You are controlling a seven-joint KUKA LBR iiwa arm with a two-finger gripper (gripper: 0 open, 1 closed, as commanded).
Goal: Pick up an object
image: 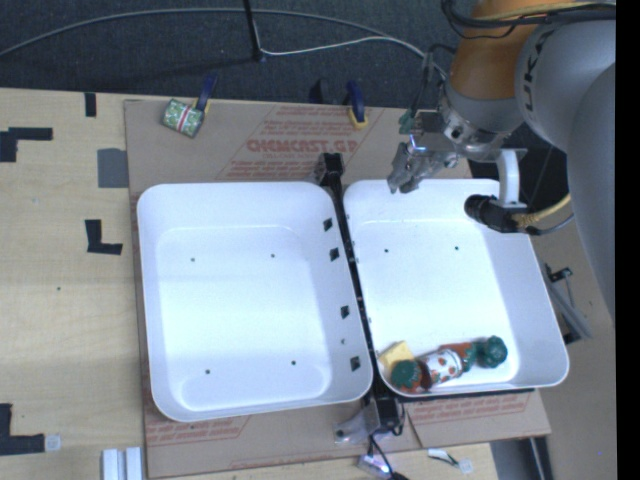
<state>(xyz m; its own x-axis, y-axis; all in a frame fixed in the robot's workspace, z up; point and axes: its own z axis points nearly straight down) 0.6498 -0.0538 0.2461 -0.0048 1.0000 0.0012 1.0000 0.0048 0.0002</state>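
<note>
The grey two-finger gripper (405, 180) hangs over the right white bin's (520, 268) far edge, seemingly carrying nothing, its grip state impossible to tell. The small red, green and yellow objects (445, 361) lie untouched at that bin's near edge, so picking is yet to begin.

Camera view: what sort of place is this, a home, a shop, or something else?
Probably a robotics lab bench set up for grasping trials. Two white bins sit clamped on a board, an arm with its claw reaches over them, and cables trail across the floor.
</note>
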